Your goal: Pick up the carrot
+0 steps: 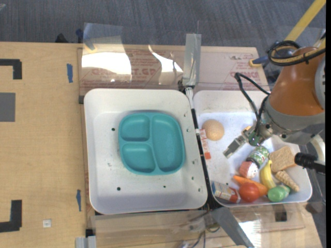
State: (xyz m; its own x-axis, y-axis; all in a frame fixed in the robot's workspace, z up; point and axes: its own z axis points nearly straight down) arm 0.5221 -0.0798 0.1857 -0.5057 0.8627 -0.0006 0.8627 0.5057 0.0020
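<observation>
near edge: orange plastic carrot (242, 180) lies in right bin's (227, 105) near corner, touching red tomato (250, 191).
gripper (235, 145): empty, jaw state unclear.
step: approach.
next: descend over carrot.

My arm, seen from above

I saw the arm (297, 94) as a bulbous orange band over grey casing, black cables looped across it, and a slim metallic gripper (239, 142) with green parts at its wrist.

I see a plywood bench (41, 154) under dark grey carpet (155, 6) at the top. Blue tape (69, 72) and black marks (13, 68) sit on the wood. Glare hits clear plastic (106, 61).
</observation>
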